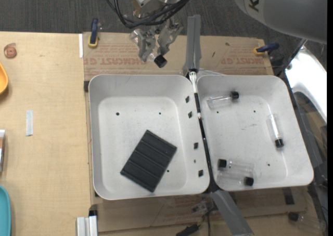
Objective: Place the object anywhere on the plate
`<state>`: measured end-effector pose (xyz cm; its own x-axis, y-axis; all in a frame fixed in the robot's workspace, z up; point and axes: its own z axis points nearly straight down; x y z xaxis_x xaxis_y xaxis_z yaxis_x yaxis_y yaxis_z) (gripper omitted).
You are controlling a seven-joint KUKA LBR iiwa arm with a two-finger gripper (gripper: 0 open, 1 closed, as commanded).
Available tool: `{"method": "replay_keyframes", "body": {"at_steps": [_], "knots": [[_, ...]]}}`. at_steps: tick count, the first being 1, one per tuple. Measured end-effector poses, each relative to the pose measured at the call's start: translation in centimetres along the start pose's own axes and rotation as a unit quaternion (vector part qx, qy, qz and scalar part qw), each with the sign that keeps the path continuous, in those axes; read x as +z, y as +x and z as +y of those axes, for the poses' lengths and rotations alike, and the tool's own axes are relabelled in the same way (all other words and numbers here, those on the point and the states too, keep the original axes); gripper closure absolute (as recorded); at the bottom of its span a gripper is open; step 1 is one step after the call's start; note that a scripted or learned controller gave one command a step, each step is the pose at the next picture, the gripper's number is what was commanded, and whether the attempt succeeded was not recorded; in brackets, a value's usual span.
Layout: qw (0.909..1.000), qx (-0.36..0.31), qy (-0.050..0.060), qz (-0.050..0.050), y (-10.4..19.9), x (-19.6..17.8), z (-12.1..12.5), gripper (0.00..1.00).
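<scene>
Claw (pixel 156 53): hangs above the left bin's (pixel 96 126) far rim; you cannot tell from this view whether it grips anything. Plate (pixel 149 160): dark ribbed slab, below the claw, flat on the left bin's floor, tilted. Clear vials (pixel 274 131): four, black-capped, down and right of the claw, loose in the right bin (pixel 291 100). Risk: a round vial may roll off the ribbed plate if dropped from height.
</scene>
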<state>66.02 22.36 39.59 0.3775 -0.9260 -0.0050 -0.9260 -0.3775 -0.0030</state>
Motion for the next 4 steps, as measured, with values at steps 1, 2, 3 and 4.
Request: {"method": "replay_keyframes", "body": {"at_steps": [1,2,3,4], "knots": [[1.0000,0.005,0.001,-0.003,0.2,-0.8,-0.1,1.00],[0.9999,0.009,0.002,-0.005,0.4,-1.6,-0.2,1.00],[0.9824,-0.187,-0.002,0.000,-0.5,1.2,-0.1,1.00],[0.9636,-0.267,-0.003,0.000,-5.2,8.3,11.6,1.00]]}}
